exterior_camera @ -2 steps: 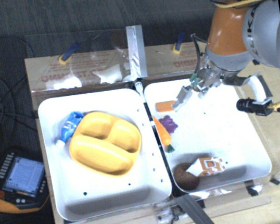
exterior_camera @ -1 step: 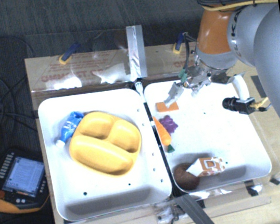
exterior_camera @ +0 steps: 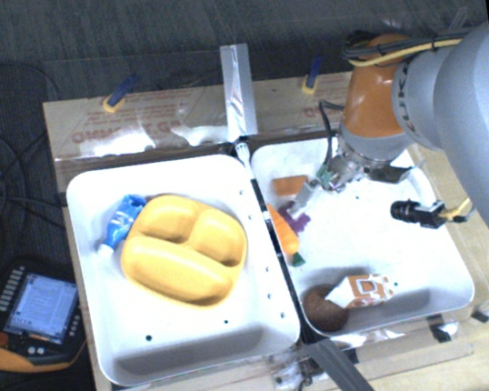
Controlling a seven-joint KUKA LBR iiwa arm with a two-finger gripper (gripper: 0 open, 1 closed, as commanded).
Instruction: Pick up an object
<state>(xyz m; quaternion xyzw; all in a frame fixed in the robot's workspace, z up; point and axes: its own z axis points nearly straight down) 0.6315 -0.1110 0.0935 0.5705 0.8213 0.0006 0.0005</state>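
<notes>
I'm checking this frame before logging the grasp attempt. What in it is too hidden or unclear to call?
- Hand, camera view: fingers too small and blurred to judge; contact with the small purple object unclear.
- Crumpled blue wrapper: partly hidden under the large yellow rounded cushion-like object.
- Round brown object: partly covered by the white-and-orange printed card.
- Grey arm: cut off by the right edge.

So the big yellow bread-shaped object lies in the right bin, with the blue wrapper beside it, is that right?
Not quite. The camera view shows the big yellow bread-shaped object in the left bin, not the right one. The blue wrapper does lie beside it, at its upper-left edge. The right bin holds smaller things, among them an orange carrot-like toy and a brown round object.
</notes>
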